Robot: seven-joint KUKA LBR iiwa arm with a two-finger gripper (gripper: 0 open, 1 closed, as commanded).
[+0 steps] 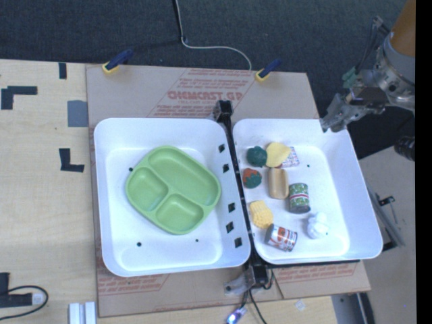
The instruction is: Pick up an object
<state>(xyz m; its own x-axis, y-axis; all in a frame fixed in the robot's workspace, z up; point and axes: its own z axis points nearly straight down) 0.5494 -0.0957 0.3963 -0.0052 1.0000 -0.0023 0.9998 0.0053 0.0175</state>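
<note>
The right bin holds several small toy foods: a dark green round piece, a yellow piece, a red and green piece, a tan bread-like roll, a green-labelled can, a yellow corn piece, a red-labelled can lying on its side and a white lump. My gripper hangs above the right bin's far right corner, apart from all the objects. Nothing shows between its fingers.
The left bin holds a light green divided plate. A black divider runs between the bins. Both bins sit on a cardboard sheet held by clamps. A white cable lies across the dark floor behind.
</note>
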